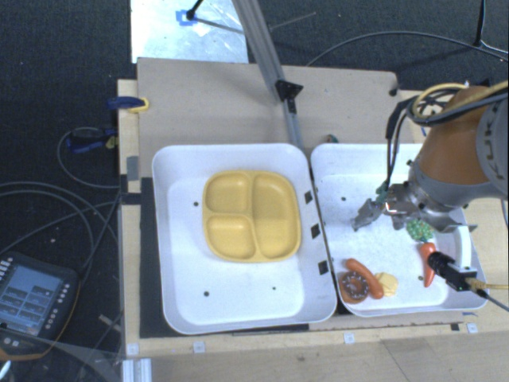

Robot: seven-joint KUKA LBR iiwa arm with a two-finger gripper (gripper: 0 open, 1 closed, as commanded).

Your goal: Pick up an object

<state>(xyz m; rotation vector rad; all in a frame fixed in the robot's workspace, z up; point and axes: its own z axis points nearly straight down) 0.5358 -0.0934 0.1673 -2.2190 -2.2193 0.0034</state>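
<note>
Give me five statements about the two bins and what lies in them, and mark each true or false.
1. The yellow divided plate lies in the left bin. True.
2. The plate has two compartments. False: it has four.
3. The chocolate donut sits near the front edge of the right bin. True.
4. The hand hangs over the left bin. False: it is over the right bin.
5. The hot dog lies on the plate. False: it lies in the right bin, touching the donut.
</note>
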